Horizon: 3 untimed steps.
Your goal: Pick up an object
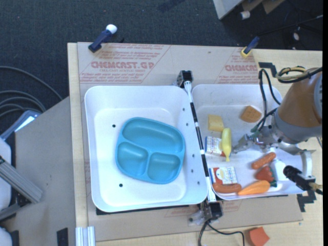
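Observation:
The right bin [233, 92] holds several toy foods. A yellow banana [225, 140] lies on a white packet [212, 145], with a yellow cheese block [215, 122] just behind it. Farther back is a tan bread piece [251, 114]. Toward the front lie a reddish sausage [263, 161], a red strawberry-like piece [265, 174], an orange carrot [253, 188], another sausage [225, 187] and a red-and-white packet [225, 175]. My gripper [241, 145] is low in the right bin, just right of the banana, its tip pointing left. Nothing shows held in it.
The left bin [97, 137] holds a blue divided plate [149, 150]. A black divider rail [195, 122] runs between the bins. My arm's orange band [302, 106] and cables [266, 86] hang over the right bin's right side. An orange block [258, 236] lies on the bench front.

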Tool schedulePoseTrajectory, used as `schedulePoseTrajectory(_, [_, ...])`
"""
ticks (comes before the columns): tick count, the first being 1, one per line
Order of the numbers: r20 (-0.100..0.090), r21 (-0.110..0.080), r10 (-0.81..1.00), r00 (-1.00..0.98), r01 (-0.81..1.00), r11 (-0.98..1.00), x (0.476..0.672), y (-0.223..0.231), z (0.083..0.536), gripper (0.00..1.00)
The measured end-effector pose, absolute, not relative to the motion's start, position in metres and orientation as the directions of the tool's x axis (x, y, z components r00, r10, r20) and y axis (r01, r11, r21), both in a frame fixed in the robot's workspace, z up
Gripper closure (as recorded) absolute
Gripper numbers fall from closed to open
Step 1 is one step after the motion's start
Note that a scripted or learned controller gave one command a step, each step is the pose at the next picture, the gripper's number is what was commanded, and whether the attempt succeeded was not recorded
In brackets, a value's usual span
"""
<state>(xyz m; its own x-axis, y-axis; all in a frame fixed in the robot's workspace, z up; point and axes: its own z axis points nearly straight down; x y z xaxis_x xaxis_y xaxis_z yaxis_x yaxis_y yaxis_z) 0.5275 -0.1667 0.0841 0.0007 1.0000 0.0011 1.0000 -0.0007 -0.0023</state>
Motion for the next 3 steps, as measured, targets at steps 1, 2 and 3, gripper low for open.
schedulePoseTrajectory(1, [0.001, -0.002, 1.000, -0.001, 1.000, 0.001, 0.5221, -0.1375, 0.0843, 0.00])
schedulePoseTrajectory(2, [0.001, -0.002, 1.000, 0.000, 1.000, 0.000, 0.5222, -0.1376, 0.0940, 1.00])
schedulePoseTrajectory(3, [0.001, -0.002, 1.000, 0.001, 1.000, -0.001, 0.5221, -0.1376, 0.0939, 0.00])
